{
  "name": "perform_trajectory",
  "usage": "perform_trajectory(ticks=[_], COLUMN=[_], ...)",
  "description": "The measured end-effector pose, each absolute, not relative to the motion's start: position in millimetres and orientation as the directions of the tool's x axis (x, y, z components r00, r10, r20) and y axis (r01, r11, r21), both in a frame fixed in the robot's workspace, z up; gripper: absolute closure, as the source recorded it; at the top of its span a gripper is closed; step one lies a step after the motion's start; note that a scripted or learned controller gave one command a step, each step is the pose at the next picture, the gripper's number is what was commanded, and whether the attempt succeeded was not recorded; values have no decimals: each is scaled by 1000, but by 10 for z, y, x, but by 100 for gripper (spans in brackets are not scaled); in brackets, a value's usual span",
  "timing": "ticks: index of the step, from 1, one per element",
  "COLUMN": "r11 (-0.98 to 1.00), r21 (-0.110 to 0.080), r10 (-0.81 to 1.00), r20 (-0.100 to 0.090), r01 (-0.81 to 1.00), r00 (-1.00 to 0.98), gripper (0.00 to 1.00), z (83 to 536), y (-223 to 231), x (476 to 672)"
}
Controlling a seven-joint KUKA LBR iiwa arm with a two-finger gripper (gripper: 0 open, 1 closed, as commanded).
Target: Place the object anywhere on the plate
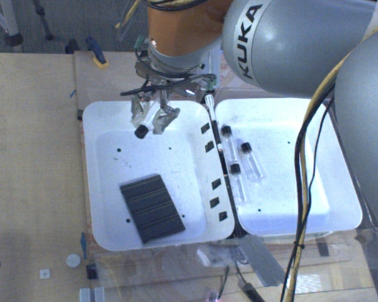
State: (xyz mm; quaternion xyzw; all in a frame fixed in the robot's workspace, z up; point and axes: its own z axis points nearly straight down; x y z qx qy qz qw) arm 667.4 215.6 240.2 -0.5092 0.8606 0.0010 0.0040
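A dark grey ribbed plate (pixel 152 207) lies flat in the front part of the left bin (pixel 101 168). My gripper (pixel 150 122) hangs over the back of that bin, well behind the plate. It is shut on a clear vial (pixel 146 122), which slants between the fingers with its black cap pointing down and to the left. The vial is off the bin floor.
Three more clear vials with black caps (pixel 246 153) lie near the left side of the right bin (pixel 315 187). A row of black clips runs along the divider (pixel 214 168) between the bins. The arm's large grey body covers the upper right.
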Motion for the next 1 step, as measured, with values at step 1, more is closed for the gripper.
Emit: perform_trajectory(ticks=[1], r11=[302], r21=[-1], r10=[-953], r20=[-5], r01=[-953], r00=[-302], gripper=[100], z=[2346], y=[2130], x=[6667])
